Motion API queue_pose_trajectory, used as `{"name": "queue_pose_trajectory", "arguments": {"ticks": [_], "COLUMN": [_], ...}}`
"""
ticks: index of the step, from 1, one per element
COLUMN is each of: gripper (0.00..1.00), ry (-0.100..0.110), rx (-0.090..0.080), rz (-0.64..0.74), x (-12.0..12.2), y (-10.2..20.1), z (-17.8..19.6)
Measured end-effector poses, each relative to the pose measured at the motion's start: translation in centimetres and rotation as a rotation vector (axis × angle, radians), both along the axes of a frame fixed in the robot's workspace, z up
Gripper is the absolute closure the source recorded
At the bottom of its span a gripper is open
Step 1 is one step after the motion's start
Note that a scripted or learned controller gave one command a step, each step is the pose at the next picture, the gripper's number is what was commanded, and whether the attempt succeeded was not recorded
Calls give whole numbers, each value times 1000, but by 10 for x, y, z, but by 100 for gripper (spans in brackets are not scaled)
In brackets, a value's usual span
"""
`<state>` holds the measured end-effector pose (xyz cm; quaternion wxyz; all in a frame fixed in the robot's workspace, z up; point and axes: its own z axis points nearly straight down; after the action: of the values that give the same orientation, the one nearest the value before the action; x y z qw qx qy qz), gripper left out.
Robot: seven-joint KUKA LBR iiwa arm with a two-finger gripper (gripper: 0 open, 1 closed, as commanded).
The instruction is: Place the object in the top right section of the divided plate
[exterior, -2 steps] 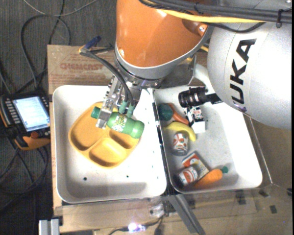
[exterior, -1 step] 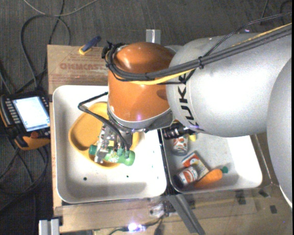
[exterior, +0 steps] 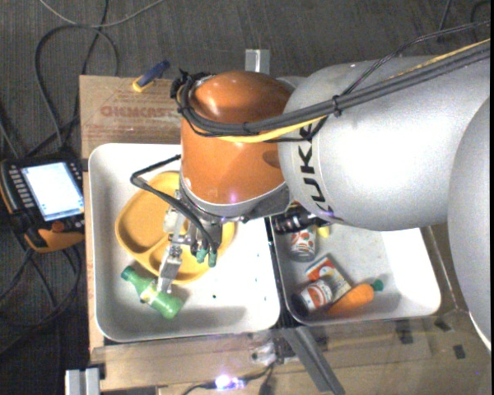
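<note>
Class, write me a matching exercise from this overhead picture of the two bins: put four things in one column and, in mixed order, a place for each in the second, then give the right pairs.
Things:
1. yellow divided plate
2. green bottle
3. toy carrot
4. handheld screen unit

Places:
A. right bin, near its front wall
B. outside the bins, on the floor to the picture's left
C. left bin, partly under the arm's orange band
D. left bin, just in front of the plate

Pairs: 1-C, 2-D, 3-A, 4-B
</note>
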<state>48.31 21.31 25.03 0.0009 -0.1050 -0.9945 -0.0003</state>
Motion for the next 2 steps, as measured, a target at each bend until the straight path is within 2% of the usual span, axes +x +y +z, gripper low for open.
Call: {"name": "queue_pose_trajectory", "arguments": {"ticks": [1, 2], "gripper": [0, 0], "ry": [-4, -5], "rx": [-4, -3], "rz": [-714, -290], "x": [50, 101], "y": [20, 8], "z": [173, 184]}}
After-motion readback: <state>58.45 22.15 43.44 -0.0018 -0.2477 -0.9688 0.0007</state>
